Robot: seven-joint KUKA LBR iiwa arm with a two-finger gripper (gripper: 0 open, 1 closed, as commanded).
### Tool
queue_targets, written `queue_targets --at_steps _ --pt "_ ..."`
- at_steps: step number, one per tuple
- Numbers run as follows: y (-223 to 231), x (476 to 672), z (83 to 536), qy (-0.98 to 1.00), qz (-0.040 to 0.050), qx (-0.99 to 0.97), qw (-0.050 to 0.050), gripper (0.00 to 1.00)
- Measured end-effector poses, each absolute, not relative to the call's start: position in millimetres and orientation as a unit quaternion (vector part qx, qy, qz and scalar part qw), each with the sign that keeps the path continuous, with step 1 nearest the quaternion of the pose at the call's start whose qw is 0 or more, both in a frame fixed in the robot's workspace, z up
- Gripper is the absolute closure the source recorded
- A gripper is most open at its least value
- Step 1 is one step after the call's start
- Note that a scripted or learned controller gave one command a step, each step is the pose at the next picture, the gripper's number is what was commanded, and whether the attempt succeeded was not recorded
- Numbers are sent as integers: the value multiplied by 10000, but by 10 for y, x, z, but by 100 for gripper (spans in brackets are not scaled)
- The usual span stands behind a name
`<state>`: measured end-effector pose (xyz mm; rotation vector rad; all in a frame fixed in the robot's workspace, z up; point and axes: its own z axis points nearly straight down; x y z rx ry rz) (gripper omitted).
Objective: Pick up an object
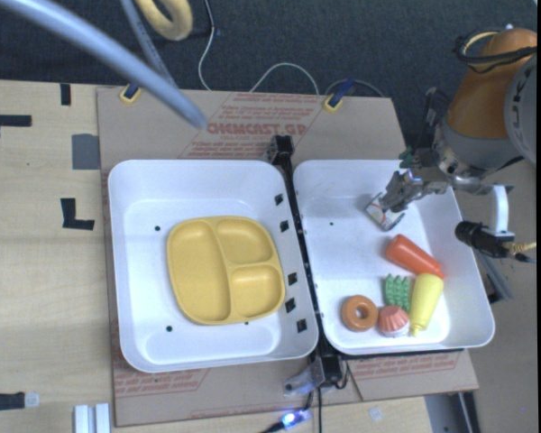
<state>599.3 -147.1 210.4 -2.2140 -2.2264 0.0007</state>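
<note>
My gripper [384, 210] hangs over the upper part of the right bin [343, 188], reaching in from the right, with nothing visible between its fingertips. Below it in that bin lie an orange carrot [413, 255], a yellow squash-like piece [425, 299], a small green ridged item [397, 290], a brown donut [358, 313] and a pink cupcake-like piece [393, 319]. The carrot is the nearest, a short way below and right of the fingertips. A yellow divided plate [224, 268] lies in the left bin [135, 197].
The two bins meet at a black-clipped divider [293, 242]. They rest on a cardboard sheet [252, 120] on the wooden bench. A grey pole [90, 39] slants across the top left, and a white cable [284, 70] loops behind the bins.
</note>
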Motion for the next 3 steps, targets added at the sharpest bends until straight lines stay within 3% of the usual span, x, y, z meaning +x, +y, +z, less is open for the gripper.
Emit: queue_targets --at_steps 3 --pt "49 6192 2303 -7091 -2 -7051 6 100"
